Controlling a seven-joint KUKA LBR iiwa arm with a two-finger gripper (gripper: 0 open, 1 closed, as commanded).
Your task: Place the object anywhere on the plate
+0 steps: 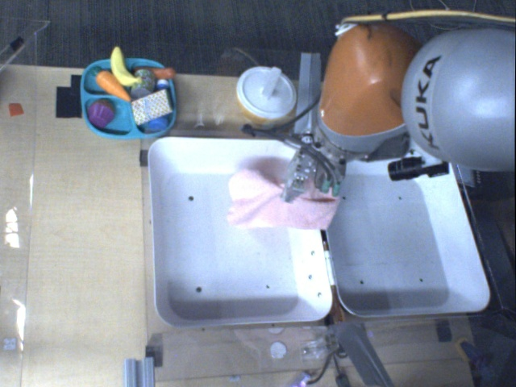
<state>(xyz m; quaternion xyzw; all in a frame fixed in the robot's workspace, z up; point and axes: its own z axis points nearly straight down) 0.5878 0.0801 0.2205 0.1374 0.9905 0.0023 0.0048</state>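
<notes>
A flat pink thing [262, 200] with uneven edges, which could be a plate or a cloth, lies in the upper right part of the left white bin [193, 289], reaching the wall shared with the right bin. My gripper [302, 181] hangs over its right end, under the orange band of the arm [363, 79]. The gripper body hides whatever is directly beneath it. I cannot make out any separate object in the gripper or on the pink thing.
The right white bin [419, 280] lies under the arm. Behind the bins, a white lidded cup [266, 95] stands near the left bin's back edge. A blue compartment tray [125, 99] with toy food sits at the back left of the bench.
</notes>
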